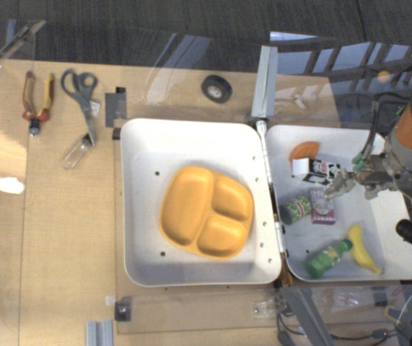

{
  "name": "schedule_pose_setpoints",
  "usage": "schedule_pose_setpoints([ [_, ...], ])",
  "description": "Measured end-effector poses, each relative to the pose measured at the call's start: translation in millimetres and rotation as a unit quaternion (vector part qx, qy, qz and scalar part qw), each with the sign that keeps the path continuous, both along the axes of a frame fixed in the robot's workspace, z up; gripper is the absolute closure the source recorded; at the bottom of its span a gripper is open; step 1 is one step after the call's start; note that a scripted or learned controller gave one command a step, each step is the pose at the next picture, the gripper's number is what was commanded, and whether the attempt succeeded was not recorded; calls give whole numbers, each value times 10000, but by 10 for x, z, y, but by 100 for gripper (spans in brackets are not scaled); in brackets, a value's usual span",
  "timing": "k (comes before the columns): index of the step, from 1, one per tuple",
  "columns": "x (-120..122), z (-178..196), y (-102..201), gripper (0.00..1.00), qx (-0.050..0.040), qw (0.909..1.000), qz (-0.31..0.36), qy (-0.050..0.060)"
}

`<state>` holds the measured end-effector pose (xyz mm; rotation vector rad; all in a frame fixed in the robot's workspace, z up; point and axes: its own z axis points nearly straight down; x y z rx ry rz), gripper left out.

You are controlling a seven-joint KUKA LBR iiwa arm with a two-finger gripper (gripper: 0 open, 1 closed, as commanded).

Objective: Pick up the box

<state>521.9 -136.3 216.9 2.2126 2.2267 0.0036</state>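
The box (pixel 314 169) is small, white on its left and black with print on its right, and lies flat in the upper left of the right bin (pixel 389 272). My gripper (pixel 339 184) hangs over that bin just right of and slightly below the box, close to its black end. Nothing shows as held. The grey arm with its orange band (pixel 411 132) reaches in from the right edge.
In the right bin an orange piece (pixel 305 150) lies just above the box, with a green can (pixel 297 209) and a clear pink-based item (pixel 322 208) below it. A green bottle (pixel 328 258) and a banana (pixel 364 249) lie near the front. The left bin (pixel 141 193) holds a yellow divided tray (pixel 207 211).
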Motion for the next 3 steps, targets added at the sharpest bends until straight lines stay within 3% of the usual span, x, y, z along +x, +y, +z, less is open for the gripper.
schedule_pose_setpoints([
  [1, 215, -1143, 86, 0, 1, 9998, -196, -17],
  [2, 236, -1037, 92, 100, 0, 9998, -182, -40],
  [3, 427, 404, 778, 100, 0, 10000, -97, -19],
])
